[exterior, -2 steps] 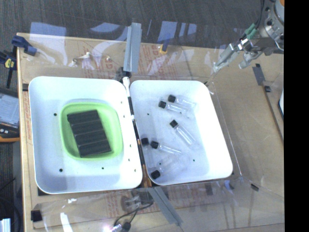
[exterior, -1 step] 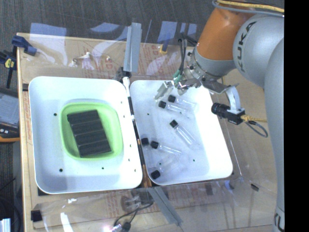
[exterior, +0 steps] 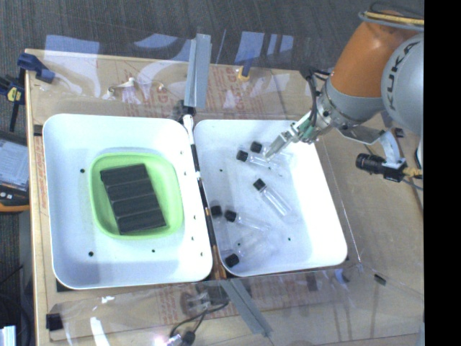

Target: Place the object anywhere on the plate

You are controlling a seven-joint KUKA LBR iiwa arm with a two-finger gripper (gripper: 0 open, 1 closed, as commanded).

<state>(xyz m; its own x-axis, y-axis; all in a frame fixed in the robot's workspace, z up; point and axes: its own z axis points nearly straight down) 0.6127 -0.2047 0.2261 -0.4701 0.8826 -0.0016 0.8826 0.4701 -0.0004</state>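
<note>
Pincer (exterior: 276, 147): mine, low in the right bin (exterior: 328, 215), tip by a black-capped clear vial (exterior: 248, 154); its grip I cannot tell, perhaps touching. Other vials (exterior: 268, 194) lie loose there. Green plate (exterior: 169, 186), left bin: bears a dark block (exterior: 133, 198). Placement not done.

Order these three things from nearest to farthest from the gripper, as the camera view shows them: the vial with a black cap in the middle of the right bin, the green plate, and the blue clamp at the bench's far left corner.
1. Vial: in the right bin, just below the gripper.
2. Green plate: in the left bin, across the divider.
3. Blue clamp: far left corner of the bench.
</note>
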